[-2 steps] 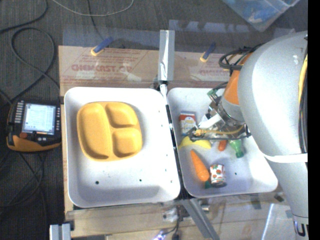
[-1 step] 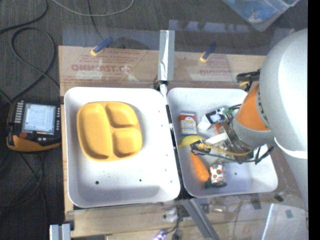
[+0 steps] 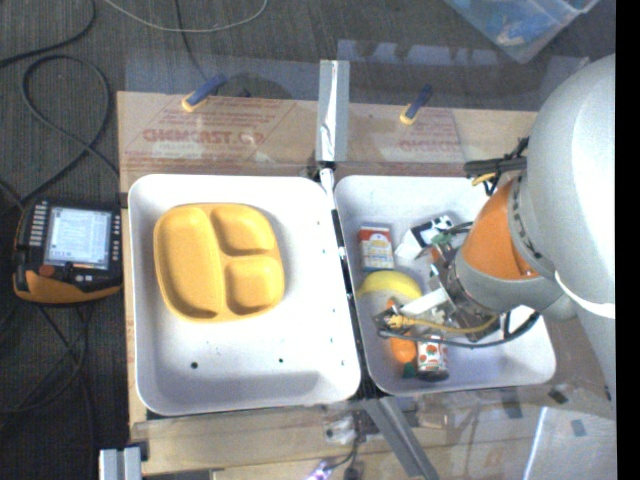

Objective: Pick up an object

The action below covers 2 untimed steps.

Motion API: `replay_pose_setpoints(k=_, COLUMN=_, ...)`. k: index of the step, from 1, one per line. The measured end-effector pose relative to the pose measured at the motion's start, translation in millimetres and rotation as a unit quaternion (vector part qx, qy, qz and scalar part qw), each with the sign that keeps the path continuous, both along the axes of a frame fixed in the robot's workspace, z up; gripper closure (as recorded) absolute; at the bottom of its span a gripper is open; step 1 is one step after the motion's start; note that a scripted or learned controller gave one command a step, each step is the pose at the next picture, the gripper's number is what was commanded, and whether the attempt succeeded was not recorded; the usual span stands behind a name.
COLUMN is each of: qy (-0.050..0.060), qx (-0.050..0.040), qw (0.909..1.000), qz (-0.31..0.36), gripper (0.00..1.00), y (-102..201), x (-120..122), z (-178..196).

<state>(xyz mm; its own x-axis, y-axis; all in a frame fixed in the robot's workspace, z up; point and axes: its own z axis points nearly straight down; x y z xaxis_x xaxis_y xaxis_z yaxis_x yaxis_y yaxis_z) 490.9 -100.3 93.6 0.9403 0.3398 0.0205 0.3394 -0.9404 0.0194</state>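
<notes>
A yellow three-compartment plastic tray [image 3: 220, 259] lies in the left white bin [image 3: 170, 368], while the grey arm's gripper [image 3: 440, 313] reaches among small items in the right white bin [image 3: 520, 363].

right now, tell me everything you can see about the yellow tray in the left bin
The yellow tray looks like moulded plastic, matte and rounded at the corners. It has three compartments: one long one on its left side and two smaller ones on its right. It lies flat, open side up, turned slightly askew, in the upper left part of the left bin, resting on the white floor. Its compartments hold nothing, and no other thing touches it.
</notes>
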Motion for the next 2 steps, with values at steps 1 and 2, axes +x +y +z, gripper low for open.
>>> replay_pose_setpoints(k=1, qy=0.006, qx=0.0072, qw=0.9974, qz=-0.072, gripper=1.0, y=-19.7, x=24.7, z=-0.8)
replay_pose_setpoints(k=2, qy=0.0, qx=0.001, qw=0.9995, qz=-0.032, gripper=1.0, y=-5.2, x=0.4, z=-0.2)
